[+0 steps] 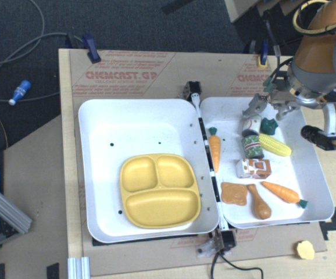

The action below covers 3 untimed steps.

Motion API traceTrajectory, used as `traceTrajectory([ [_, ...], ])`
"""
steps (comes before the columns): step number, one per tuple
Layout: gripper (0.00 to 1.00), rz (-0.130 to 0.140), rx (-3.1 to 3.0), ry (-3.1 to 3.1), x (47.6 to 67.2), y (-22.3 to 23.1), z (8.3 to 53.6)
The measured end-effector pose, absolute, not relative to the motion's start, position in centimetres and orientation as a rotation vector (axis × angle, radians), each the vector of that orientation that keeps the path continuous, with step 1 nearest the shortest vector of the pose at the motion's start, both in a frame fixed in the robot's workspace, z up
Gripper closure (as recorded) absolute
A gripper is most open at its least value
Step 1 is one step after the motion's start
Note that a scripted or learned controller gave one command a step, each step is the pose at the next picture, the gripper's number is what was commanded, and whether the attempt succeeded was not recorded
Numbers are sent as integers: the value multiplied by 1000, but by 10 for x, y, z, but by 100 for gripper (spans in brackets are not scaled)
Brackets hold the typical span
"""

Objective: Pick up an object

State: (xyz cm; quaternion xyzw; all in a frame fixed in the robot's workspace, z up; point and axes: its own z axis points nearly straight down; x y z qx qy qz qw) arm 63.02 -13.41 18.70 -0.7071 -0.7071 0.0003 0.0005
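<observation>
My gripper (267, 111) hangs open over the back of the right bin (316, 173), its fingers spread with nothing between them. Just below it lies a small dark green piece (268, 126). Close by are a yellow corn cob (275, 145) and a small dark can (251, 145). Further forward lie a white and red box (254, 168), an orange carrot (282, 192), a brown toast slice (233, 193) and a brown drumstick (259, 201). A second carrot (214, 147) rests along the bin's left wall.
The left bin (98, 132) holds a yellow divided plate (159, 190). A small yellow piece (305, 249) lies on the bench at the front right. A black clip (193, 89) joins the bins at the back. Cables and a blue bottle (21, 90) lie on the floor to the left.
</observation>
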Motion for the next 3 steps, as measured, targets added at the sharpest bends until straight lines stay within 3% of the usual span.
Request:
traceTrajectory([
  [1, 0, 8, -2216, -2215, 625, -135, 78],
  [2, 100, 2, -2221, -2219, 627, -136, 95],
  [3, 0, 2, -2221, -2218, 627, -136, 94],
])
